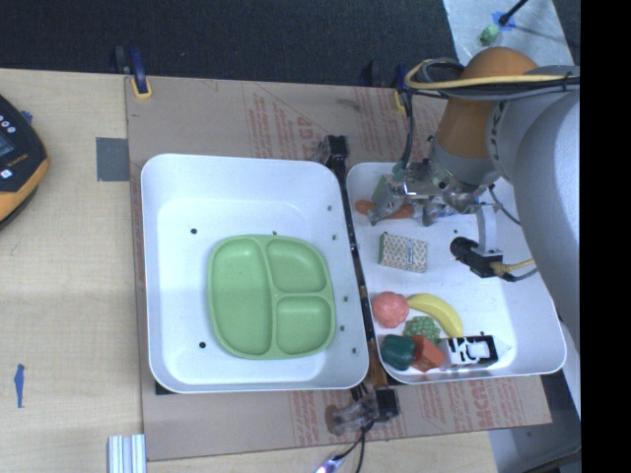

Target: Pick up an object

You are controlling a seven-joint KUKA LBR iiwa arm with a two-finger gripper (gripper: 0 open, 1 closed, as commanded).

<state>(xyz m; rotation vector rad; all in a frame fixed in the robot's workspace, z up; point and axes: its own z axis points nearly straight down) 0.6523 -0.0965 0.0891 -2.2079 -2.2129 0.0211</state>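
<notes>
My gripper (412, 201) is down in the far end of the right bin (532, 313), under the orange-banded wrist (473, 126). A small orange item (365, 206) lies just left of it against the bin's wall; whether they touch I cannot make out. A patterned packet (403, 252) lies just in front of the gripper. Nearer the front lie a pink ball (390, 308), a banana (437, 310), a green piece (398, 351), a red piece (428, 355) and a black-and-white item (471, 349).
The left bin (168, 264) holds a green divided plate (270, 296). A black part on a cable (475, 257) hangs over the right bin beside the arm. A yellow-and-black device (15, 166) sits at the bench's left edge.
</notes>
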